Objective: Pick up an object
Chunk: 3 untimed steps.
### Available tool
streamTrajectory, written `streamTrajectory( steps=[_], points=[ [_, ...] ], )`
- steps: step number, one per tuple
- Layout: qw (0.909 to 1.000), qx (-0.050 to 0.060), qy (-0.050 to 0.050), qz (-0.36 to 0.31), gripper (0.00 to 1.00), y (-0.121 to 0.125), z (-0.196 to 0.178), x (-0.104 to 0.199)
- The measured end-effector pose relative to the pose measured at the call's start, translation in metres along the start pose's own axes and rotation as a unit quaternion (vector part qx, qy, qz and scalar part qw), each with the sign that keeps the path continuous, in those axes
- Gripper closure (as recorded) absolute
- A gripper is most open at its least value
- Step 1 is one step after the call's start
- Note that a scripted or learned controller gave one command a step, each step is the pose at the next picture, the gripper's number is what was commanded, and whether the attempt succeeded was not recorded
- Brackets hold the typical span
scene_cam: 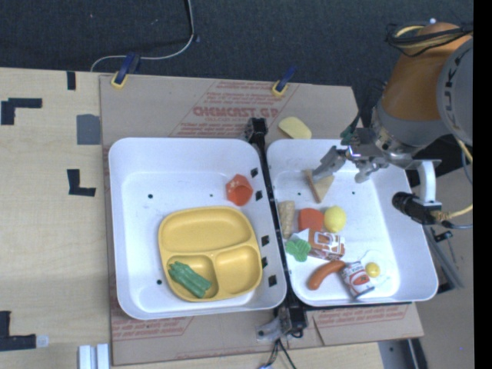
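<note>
Here, tan wedge [319, 184] under fingers [332, 160]

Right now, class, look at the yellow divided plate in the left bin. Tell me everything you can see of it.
The yellow divided plate looks like smooth moulded plastic with rounded corners. It has three compartments: a large one across the far side and two smaller ones nearer the camera. It lies flat on the floor of the left bin, toward its near edge. A green toy vegetable lies in the near-left compartment. The other two compartments hold nothing.
</note>
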<state>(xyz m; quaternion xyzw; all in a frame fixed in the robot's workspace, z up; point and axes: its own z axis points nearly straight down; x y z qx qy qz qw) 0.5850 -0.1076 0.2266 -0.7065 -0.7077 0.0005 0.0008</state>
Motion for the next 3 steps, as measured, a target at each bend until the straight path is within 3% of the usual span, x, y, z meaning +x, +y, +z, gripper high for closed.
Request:
streamTrajectory(
  steps=[1,2,3],
  points=[
    [1.0,0.001,-0.002,0.0,0.0,0.057,0.145,-0.037],
    [1.0,0.0,-0.001,0.0,1.0,0.057,0.128,-0.035],
    [1.0,-0.005,0.001,-0.003,1.0,0.059,0.036,0.032]
  ],
)
